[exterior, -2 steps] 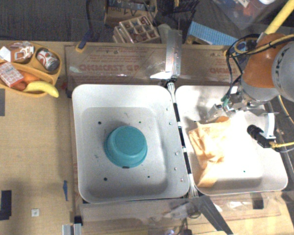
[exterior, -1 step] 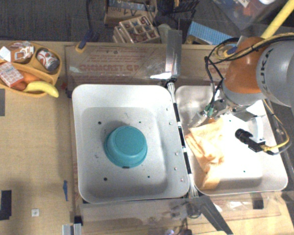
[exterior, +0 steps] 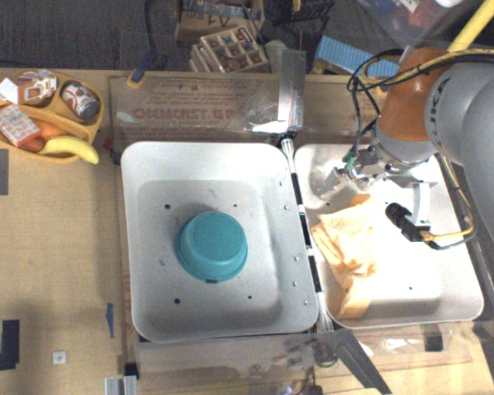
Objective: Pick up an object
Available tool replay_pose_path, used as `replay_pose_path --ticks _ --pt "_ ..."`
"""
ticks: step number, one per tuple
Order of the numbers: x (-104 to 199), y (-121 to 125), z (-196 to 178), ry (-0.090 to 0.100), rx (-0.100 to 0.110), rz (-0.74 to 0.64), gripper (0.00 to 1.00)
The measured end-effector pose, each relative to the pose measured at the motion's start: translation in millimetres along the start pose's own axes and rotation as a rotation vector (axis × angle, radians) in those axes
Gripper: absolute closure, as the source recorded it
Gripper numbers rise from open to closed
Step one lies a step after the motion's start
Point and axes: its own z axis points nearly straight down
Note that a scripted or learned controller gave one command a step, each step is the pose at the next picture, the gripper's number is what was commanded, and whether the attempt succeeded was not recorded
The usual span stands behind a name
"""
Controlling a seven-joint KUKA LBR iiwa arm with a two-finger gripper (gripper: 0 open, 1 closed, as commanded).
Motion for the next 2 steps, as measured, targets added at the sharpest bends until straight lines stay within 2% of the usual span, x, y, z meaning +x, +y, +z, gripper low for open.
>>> replay_pose_path --ticks 1,2 --pt "-0.5 1.9 -12.7 -0.001 -0.008 0.0 1.0" --pt "-0.5 1.9 -12.5 -0.001 -0.007 0.0 0.0"
